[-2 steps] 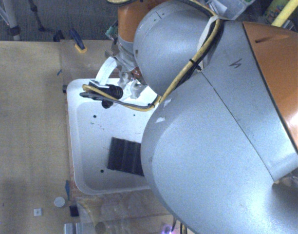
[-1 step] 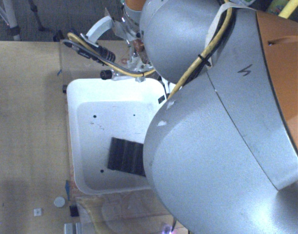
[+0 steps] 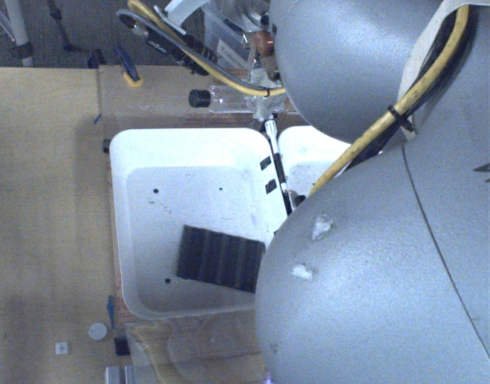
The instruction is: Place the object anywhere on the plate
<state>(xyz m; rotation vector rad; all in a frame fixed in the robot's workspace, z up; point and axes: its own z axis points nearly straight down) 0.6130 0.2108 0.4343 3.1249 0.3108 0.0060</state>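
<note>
The grey arm (image 3: 373, 214) covers the hand, grip untellable; a dark ribbed block (image 3: 219, 258) lies in the left bin (image 3: 141, 158).

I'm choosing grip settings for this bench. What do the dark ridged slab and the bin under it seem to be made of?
The dark slab looks like matte black rubber or foam: no glare, parallel ribs across its top. It could be hard plastic; the look leaves that open. The left bin looks like smooth white moulded plastic, with rounded corners, a soft sheen and faint scuffs.
</note>
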